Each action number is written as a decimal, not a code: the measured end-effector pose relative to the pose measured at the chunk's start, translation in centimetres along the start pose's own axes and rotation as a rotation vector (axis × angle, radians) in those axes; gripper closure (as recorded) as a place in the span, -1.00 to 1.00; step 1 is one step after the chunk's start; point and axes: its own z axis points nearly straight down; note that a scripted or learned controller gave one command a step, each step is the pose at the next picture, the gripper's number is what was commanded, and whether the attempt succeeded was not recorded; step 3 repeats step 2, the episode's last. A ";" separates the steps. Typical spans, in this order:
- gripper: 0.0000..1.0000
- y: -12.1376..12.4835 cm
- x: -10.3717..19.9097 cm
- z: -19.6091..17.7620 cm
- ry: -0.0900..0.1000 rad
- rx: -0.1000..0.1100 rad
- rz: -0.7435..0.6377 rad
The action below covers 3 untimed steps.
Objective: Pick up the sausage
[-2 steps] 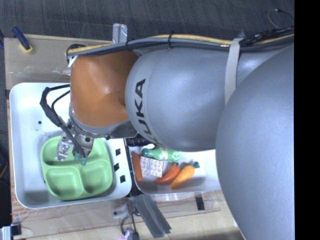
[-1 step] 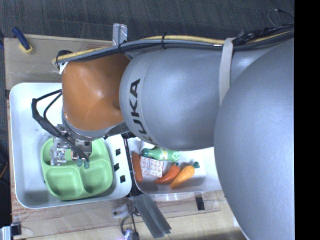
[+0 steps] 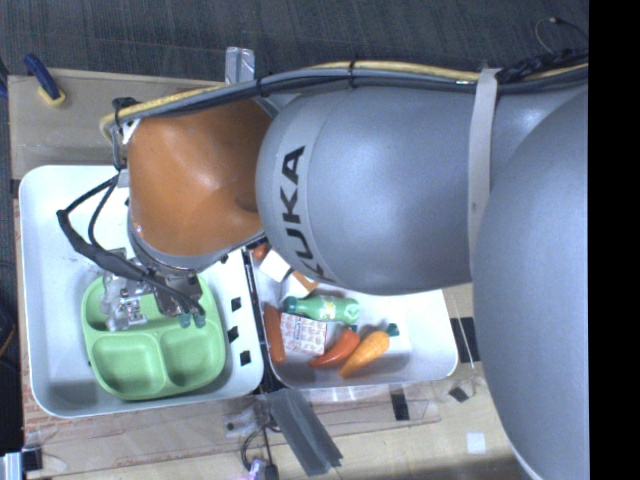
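Two white bins sit side by side on the bench; the gripper (image 3: 150, 303) is down in the left bin (image 3: 45, 268), the sausage (image 3: 274, 333) lies in the right bin (image 3: 435, 353). So the tool is on the wrong side of the divider for this task.

The sausage, as judged, is the reddish-brown link lying along the right bin's left wall, near that bin's front-left corner. Just beside it is a flat printed packet (image 3: 303, 336), then a red chili (image 3: 338, 347) and an orange carrot (image 3: 364, 353) toward the front edge. A green bottle (image 3: 322, 309) lies across the pile just behind them. Things are packed tight there.

The gripper hangs over the green divided tray (image 3: 160, 360) in the left bin, above its back-left compartment. Its fingers read as slightly apart, with nothing between them, but cables and metalwork clutter that spot, so this is a loose call.

To do the step well: lift clear of the tray, cross the divider, come straight down at the right bin's left wall. The jaws should straddle the sausage across its short axis, mid-length. Risk: the wall on one side and the packet on the other leave little room for a finger, so a shallow or offset descent likely pinches the packet or slips off.
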 end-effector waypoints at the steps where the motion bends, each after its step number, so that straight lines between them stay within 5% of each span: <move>1: 1.00 -0.1 -1.6 0.5 -0.003 -0.001 -0.345; 2: 1.00 0.0 -1.1 -1.1 -0.005 -0.001 -0.682; 3: 1.00 0.0 -1.1 -1.1 -0.005 -0.001 -0.682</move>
